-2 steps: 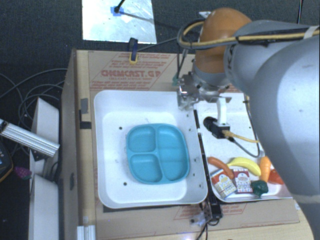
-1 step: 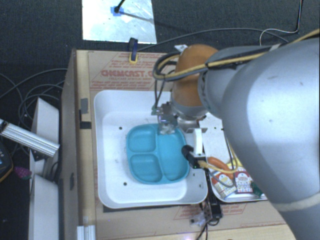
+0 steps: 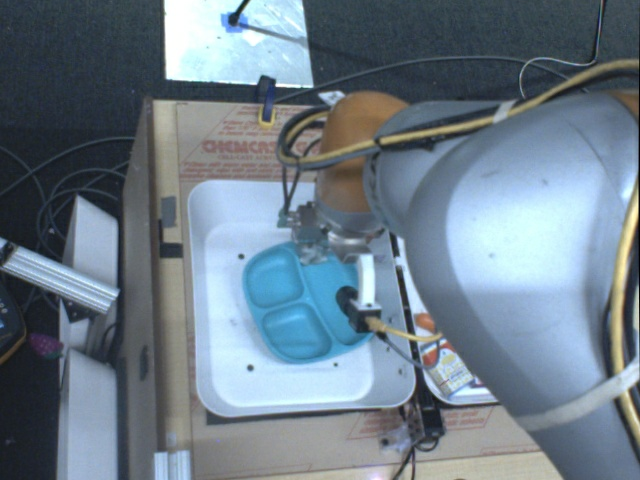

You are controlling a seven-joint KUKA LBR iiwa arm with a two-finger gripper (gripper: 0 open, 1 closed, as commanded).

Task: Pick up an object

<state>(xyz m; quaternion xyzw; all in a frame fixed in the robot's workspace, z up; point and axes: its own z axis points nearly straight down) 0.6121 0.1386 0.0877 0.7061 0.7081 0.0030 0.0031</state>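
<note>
Tool low over the blue tray in the left bin.

The tool (image 3: 335, 258) sits at the far right edge of the blue divided tray (image 3: 290, 303); whether it is spread or pinching, I cannot tell. The tray lies flat in the left white bin (image 3: 225, 378). Past the grey arm (image 3: 500, 258), the right bin (image 3: 470, 393) holds a printed packet (image 3: 445, 363).

Big grey arm (image 3: 520, 258), smooth and round like fat pipe. Orange band (image 3: 350, 138) near wrist. Yellow and black cables (image 3: 470, 118) run along top. Silver metal wrist part (image 3: 325, 230) below band. Small white piece (image 3: 366, 283) with black plug.
</note>
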